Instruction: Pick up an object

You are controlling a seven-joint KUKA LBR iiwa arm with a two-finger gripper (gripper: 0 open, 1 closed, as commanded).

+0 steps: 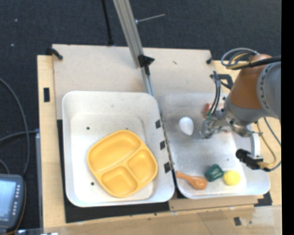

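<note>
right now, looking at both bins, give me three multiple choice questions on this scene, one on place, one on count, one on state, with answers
1. Where does the yellow divided tray lie?
A. in the left bin
B. in the right bin
C. on the bench outside both bins

2. How many loose things lie in the right bin?
A. two
B. four
C. six

3. How does the gripper stand to the white egg-shaped object?
A. closed around it
B. beside it, apart from it
C. lifting it above the bin

Answers:
1. A, the tray rests on the floor of the left bin.
2. B, there are the white egg-shaped object, an orange spoon-like piece, a green block and a yellow ball.
3. B, bare bin floor shows between the gripper and the object.
</note>
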